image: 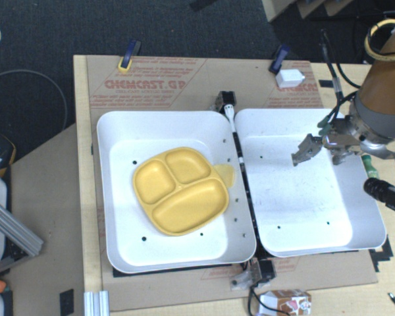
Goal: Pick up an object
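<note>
A yellow three-compartment plate [180, 190] lies flat in the middle of the left bin [118, 137]. A pale yellow piece [226, 174] pokes out from under the plate's right edge. My gripper [305, 151] hangs over the upper middle of the right bin [355, 236], pointing left and down, well apart from the plate. I see nothing in it. The grey arm with its orange band [380, 87] comes in from the right.
The ridge where the two bins meet [242, 176] runs between the gripper and the plate. A white block [289, 78] and blue clamps [128, 55] sit on the cardboard behind the bins. A black clip [225, 100] stands at the bins' top junction.
</note>
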Tool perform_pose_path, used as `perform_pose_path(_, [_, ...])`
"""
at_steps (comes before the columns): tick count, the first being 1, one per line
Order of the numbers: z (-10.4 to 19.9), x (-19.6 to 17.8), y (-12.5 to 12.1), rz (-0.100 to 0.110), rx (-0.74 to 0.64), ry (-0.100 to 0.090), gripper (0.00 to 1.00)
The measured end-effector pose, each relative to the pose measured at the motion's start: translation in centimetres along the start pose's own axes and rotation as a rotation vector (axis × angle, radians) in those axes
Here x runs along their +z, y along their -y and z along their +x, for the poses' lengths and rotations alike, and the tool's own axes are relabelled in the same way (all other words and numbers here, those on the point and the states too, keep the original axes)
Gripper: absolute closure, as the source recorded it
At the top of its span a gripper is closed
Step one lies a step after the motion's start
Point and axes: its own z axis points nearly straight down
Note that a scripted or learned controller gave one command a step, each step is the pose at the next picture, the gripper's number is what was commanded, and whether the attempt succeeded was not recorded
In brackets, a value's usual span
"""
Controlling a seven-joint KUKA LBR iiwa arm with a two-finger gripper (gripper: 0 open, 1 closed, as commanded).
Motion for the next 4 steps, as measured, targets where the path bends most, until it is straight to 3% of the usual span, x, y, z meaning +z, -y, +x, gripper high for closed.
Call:
perform_pose_path(1, [5.1,-10.2,4.9,-0.013,-0.005,-0.001,0.0])
perform_pose_path(2, [4.9,-10.7,4.8,-0.006,-0.001,0.002,1.0])
perform_pose_path(3, [14.9,-10.3,4.3,-0.002,-0.011,-0.002,1.0])
perform_pose_path(4, [22.6,-19.5,4.9,-0.013,-0.01,-0.004,1.0])
